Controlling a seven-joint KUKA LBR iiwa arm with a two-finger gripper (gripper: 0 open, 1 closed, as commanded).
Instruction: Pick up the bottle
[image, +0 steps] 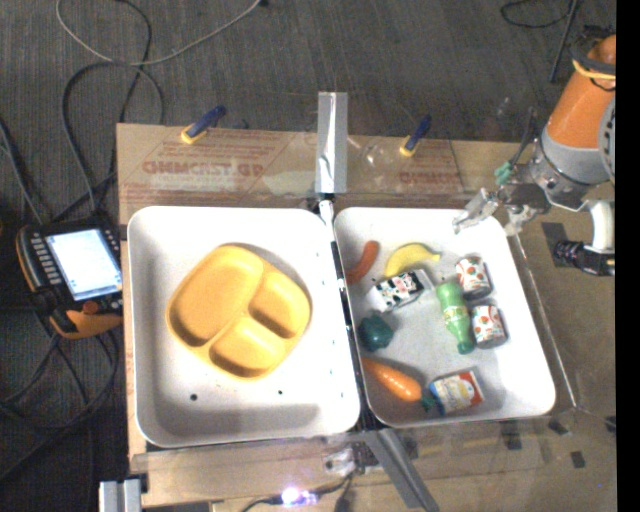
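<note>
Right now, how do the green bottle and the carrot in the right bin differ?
Colour: the bottle is green with a pale label band; the carrot is orange. Pose: the bottle lies nearly along the bin's length, tilted slightly; the carrot lies at a clear diagonal. Place: the bottle sits mid-bin between two red-and-white cans; the carrot lies near the bin's front left, by the divider. Shared: both lie flat in the right bin, away from the pincer.
</note>
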